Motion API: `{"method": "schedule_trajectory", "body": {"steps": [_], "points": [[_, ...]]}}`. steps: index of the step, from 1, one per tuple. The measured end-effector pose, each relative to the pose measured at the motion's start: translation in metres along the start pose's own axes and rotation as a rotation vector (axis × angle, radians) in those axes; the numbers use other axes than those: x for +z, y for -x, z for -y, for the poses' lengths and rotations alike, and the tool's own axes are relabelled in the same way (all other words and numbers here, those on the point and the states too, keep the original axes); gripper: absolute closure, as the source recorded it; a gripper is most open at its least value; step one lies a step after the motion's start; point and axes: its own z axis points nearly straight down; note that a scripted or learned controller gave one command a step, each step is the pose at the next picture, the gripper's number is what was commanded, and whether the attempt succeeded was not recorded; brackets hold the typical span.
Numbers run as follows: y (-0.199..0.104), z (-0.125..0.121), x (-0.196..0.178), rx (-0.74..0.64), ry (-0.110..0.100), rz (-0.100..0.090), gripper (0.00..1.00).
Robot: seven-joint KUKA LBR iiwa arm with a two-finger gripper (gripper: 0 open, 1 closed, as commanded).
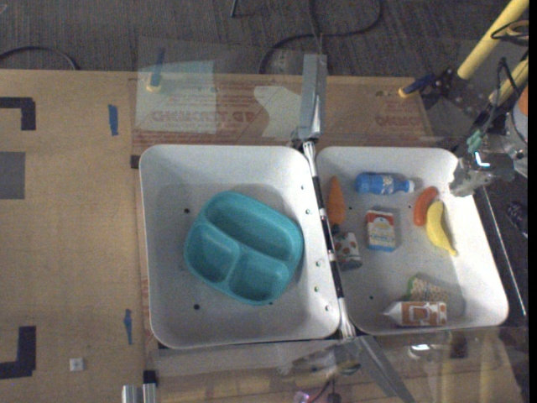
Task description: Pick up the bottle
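The bottle (383,183) is blue with a white label and lies on its side near the back of the right bin (491,259). My gripper (466,180) hangs at the bin's right rim, near its back corner, some way to the right of the bottle. Nothing shows in its grasp. A red pepper (424,206) and a banana (440,228) lie between the bottle and the gripper, slightly nearer the front.
The right bin also holds an orange carrot (336,201), a red-and-white box (380,229), a small dark can (346,249), a green bag (430,288) and a lying carton (417,313). A teal divided plate (243,248) sits in the left bin (168,183).
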Motion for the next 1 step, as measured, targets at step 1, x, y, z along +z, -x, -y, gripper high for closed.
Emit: {"method": "schedule_trajectory", "body": {"steps": [1], "points": [[-0.0666, 0.0516, -0.0375, 0.011, -0.004, -0.003, 1.00]]}}
